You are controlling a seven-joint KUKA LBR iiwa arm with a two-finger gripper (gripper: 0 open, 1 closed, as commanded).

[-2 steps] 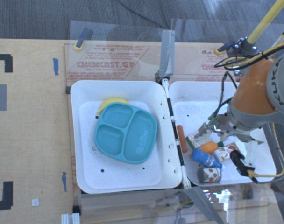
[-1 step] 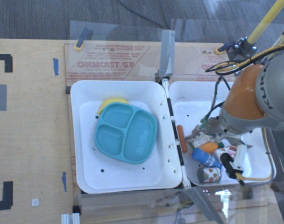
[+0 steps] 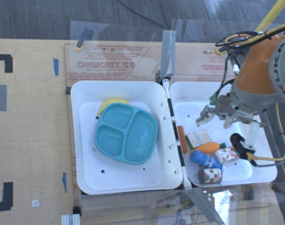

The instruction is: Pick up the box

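The gripper (image 3: 216, 116) hangs open with nothing in it; the box (image 3: 199, 138) lies just below, toward the left.

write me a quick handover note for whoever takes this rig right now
Gripper: open, holding nothing, over the right bin, above and apart from the items.
Box: patterned, lies in the right bin beside the carrot, near the blue toy and can.
Left bin: teal plate over a yellow item.
Done: nothing picked.
Left: descend on the box, grasp, lift.
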